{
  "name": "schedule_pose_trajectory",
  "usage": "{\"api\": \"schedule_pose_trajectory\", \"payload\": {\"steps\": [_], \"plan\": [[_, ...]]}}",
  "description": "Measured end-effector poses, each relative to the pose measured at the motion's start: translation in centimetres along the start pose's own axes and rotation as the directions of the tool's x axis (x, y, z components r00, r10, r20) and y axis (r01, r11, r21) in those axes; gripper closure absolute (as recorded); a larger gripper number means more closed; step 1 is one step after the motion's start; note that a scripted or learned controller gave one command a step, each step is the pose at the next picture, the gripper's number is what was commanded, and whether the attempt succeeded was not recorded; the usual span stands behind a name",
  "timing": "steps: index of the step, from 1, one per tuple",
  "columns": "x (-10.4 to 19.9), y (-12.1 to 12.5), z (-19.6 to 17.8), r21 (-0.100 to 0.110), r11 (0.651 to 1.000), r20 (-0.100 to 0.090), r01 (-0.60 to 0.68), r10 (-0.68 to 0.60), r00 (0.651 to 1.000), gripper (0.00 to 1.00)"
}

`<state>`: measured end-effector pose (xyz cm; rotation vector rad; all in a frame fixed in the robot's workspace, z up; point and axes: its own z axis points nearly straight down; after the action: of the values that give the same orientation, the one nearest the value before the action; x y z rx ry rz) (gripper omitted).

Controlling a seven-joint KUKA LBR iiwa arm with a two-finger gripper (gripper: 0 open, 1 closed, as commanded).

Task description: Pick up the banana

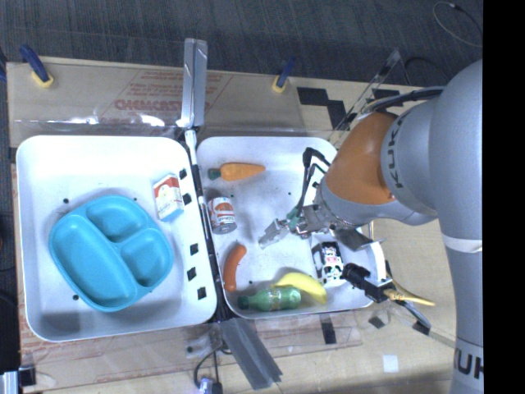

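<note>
- You had the banana (pixel 302 286) at the right bin's (pixel 271 150) near edge, touching the green bottle (pixel 271 300).
- Your gripper (pixel 277 232) hovered spread, pinching nothing.
- Risk: fingers could catch the bottle instead.

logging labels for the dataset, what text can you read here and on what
"KUKA", partly cut off, on the grey arm beside its orange band.
Red print on the clear sheet behind the bins: reversed, too blurred to read.
Labels on the small carton, can and cow-print carton: too small to read.
</note>
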<state>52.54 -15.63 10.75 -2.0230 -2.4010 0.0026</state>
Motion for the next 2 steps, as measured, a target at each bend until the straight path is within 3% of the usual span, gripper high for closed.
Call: {"api": "schedule_pose_trajectory", "payload": {"steps": [1, 2], "plan": [[3.2, -4.4, -2.2, 0.000, 0.983, -0.002, 0.182, -0.182, 0.983, 0.00], [-0.1, -5.0, 1.6, -0.001, 0.932, -0.002, 0.363, -0.363, 0.932, 0.00]]}}
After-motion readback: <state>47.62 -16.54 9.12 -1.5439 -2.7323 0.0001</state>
